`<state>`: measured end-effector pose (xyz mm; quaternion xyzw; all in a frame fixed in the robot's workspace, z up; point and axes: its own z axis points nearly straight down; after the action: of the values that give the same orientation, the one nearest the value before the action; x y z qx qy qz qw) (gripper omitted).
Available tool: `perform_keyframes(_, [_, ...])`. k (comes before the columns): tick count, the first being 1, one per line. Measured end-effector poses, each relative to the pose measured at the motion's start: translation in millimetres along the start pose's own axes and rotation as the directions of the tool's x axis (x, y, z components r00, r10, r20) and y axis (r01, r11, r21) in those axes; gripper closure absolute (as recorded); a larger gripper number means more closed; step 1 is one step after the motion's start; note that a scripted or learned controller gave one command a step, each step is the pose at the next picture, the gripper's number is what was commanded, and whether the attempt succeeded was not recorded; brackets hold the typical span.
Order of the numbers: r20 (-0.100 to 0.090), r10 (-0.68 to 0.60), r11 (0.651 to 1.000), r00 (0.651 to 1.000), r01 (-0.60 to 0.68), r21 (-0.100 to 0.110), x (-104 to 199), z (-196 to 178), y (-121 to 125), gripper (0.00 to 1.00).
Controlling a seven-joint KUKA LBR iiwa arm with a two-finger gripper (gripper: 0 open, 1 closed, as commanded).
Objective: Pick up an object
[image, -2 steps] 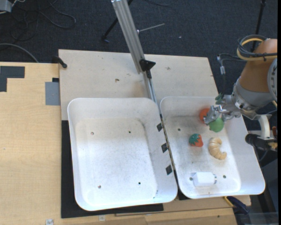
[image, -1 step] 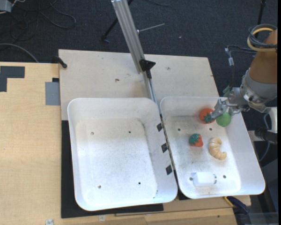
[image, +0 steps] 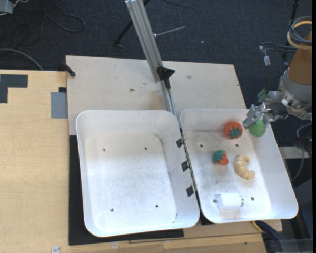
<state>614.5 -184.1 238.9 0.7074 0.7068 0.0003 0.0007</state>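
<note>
The claw hangs over the right bin's upper right rim, clamped on a green ball. Just left of it lies a tomato; below sit a strawberry, a croissant and a white block.

I see the claw over the right bin's far right rim, green ball at its tips. In that bin: orange-red fruit, small strawberry, croissant, white block. Left bin sits alongside on the worktop.
</note>
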Motion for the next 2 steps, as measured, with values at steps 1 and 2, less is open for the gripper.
perform_keyframes(1, [-0.004,-0.006,1.000,1.000,0.006,0.004,57,10,12,1.00])
perform_keyframes(2, [-0.003,-0.006,1.000,1.000,0.006,0.003,120,5,19,1.00])
